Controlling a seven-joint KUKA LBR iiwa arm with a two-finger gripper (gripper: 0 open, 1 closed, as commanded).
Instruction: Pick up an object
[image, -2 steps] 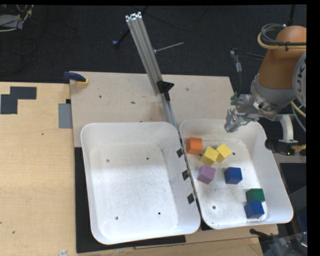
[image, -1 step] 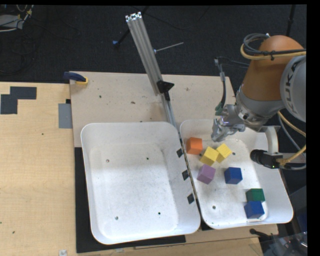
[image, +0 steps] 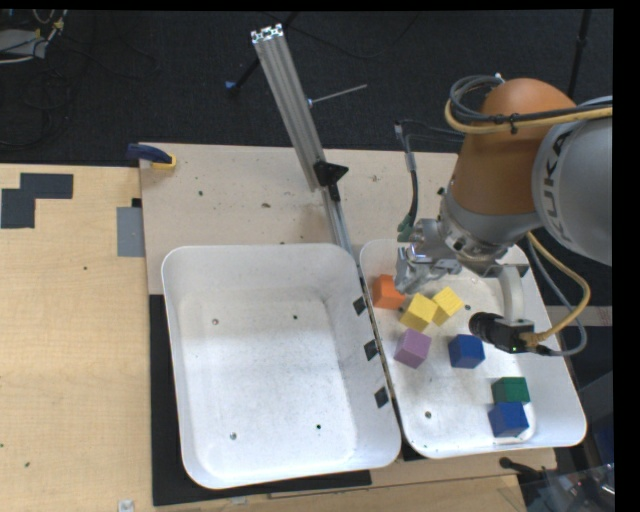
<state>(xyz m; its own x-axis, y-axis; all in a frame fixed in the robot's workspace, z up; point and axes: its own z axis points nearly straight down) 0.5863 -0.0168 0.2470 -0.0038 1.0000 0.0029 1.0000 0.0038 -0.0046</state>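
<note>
My gripper (image: 411, 282) hangs low over the far left part of the right bin (image: 560, 425). Its metal fingers point down just right of an orange block (image: 385, 292) and above a yellow block (image: 421, 311). A second yellow block (image: 448, 301) lies beside that one. Nearer the front sit a purple block (image: 412, 348), a blue block (image: 466, 351), a green block (image: 511, 388) and another blue block (image: 508, 418). I see nothing clearly between the fingers, and the wrist hides how far apart they stand.
The left bin (image: 190, 300) lies next to the right one, with black clips (image: 370, 349) along the shared wall. A slanted aluminium bar (image: 295, 110) rises behind the bins. A black cable plug (image: 495, 330) hangs over the right bin.
</note>
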